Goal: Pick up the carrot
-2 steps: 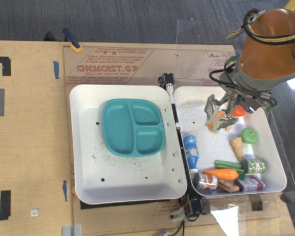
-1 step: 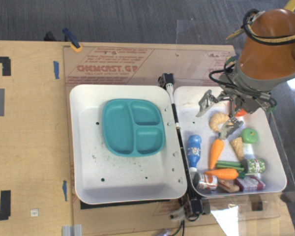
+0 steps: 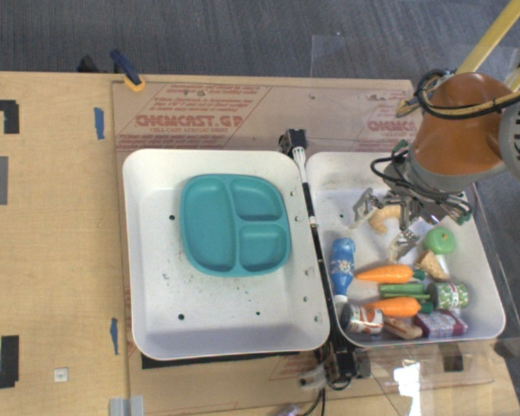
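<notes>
1. A carrot [image 3: 384, 274], orange with a green end, lies on its side in the right bin [image 3: 484, 258], in the lower half among a heap of small items
2. A second orange carrot [image 3: 397, 306] with a green end lies just below the first, also on its side
3. A blue and white bottle [image 3: 341, 265] stands just left of the upper carrot, near the bin's left wall
4. A green can [image 3: 451, 296] lies to the right of the lower carrot, and a red and white can [image 3: 364, 321] lies below and left of it
5. A round green piece [image 3: 440, 240] sits above and right of the upper carrot, with a tan wedge [image 3: 432, 265] just under it
6. The hand [image 3: 407, 232] hangs over the upper middle of the right bin, above the carrots and apart from them; its metal fingers [image 3: 405, 241] point down with nothing between them, but how far apart they are I cannot tell
7. A pale lump [image 3: 380, 219] lies just left of the hand
8. The arm's orange band [image 3: 458, 128] sits above the hand at the upper right
9. The left bin [image 3: 147, 258] holds a teal divided plate [image 3: 210, 224], set in its upper middle
10. Both bins rest side by side on a pale wooden counter [image 3: 43, 232], with a sheet of printed cardboard [image 3: 199, 115] under them
</notes>
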